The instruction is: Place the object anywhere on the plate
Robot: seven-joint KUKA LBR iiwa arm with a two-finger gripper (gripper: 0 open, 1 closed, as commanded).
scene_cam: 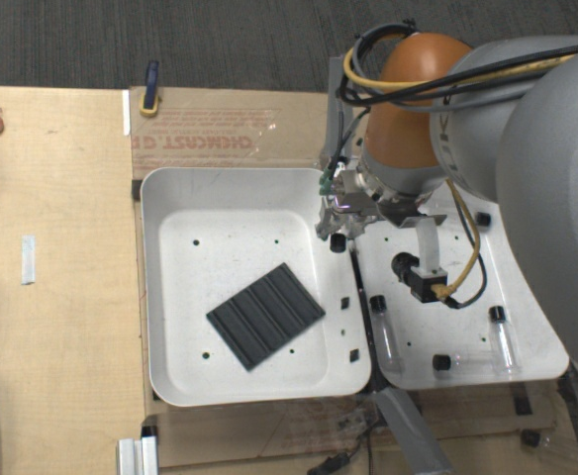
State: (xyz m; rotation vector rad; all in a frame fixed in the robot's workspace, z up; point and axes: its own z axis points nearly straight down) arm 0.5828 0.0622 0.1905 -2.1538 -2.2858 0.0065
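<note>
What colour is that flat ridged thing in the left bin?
Dark grey ridged plate, seen in the camera view.

Red printed lettering is showing on the brown cardboard sheet [232, 132] lying behind the left white bin [160, 265]. It is appearing upside down and mirrored from this angle, and seems to be reading something like "CHEMCAST GP", though the letters are staying too faint to confirm.

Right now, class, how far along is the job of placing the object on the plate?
Done: nothing that can be confirmed. The dark ribbed plate lies tilted in the left bin with nothing resting on it. In hand: the arm's hand hovers over the divide between the bins, above and right of the plate; whether it carries an object is unclear. Left: setting the object onto the plate.
</note>
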